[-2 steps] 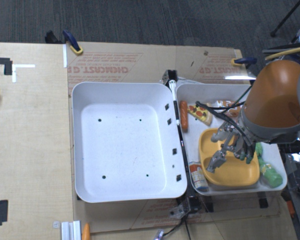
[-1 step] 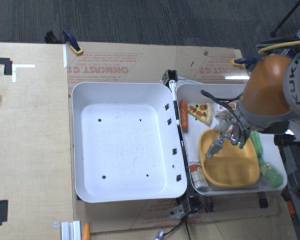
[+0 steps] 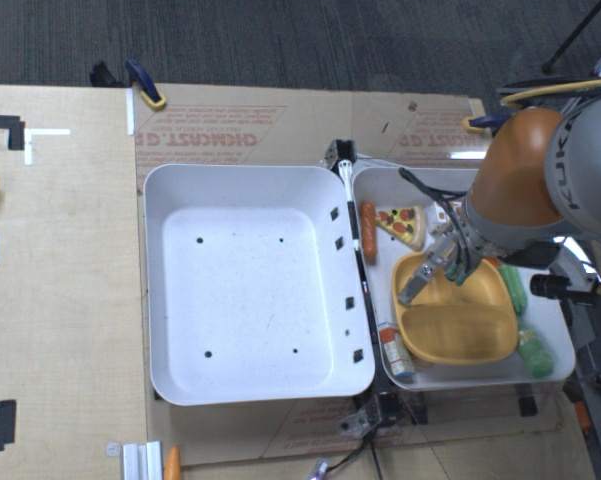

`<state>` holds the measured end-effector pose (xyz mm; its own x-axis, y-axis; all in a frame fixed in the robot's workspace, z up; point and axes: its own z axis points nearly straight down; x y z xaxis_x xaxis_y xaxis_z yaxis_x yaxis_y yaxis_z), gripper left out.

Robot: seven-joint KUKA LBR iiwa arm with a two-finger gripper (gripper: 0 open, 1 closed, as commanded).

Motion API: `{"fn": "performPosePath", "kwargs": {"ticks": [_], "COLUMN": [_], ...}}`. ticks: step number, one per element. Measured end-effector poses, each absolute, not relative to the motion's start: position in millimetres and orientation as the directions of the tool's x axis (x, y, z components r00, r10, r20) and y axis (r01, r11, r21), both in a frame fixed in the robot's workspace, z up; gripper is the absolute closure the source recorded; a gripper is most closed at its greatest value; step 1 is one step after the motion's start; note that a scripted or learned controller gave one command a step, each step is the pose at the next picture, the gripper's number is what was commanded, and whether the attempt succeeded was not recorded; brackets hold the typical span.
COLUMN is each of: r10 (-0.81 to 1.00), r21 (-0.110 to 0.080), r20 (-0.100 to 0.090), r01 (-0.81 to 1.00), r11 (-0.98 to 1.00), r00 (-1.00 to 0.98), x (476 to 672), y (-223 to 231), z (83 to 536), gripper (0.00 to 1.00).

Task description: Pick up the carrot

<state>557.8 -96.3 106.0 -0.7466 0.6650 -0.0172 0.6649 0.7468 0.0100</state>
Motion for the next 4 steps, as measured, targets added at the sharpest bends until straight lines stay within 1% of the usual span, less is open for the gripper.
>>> {"fn": "performPosePath", "kwargs": {"ticks": [1, 2, 3, 4], "r10": [0.663, 0.68, 0.731, 0.678], "r21": [0.01, 0.002, -0.001, 0.0], "r20": [-0.024, -0.003, -0.002, -0.003], "r01": [0.663, 0.68, 0.731, 0.678], "r11": [0.749, 0.733, 0.682, 0.735], "r00": [-0.748, -0.733, -0.682, -0.735], "x": [559.1, 562.0, 585.8, 579.4], "y": [-97, -6, 52, -30], "z": [113, 192, 191, 202], "gripper": [1.0, 1.0, 1.0, 1.0]}}
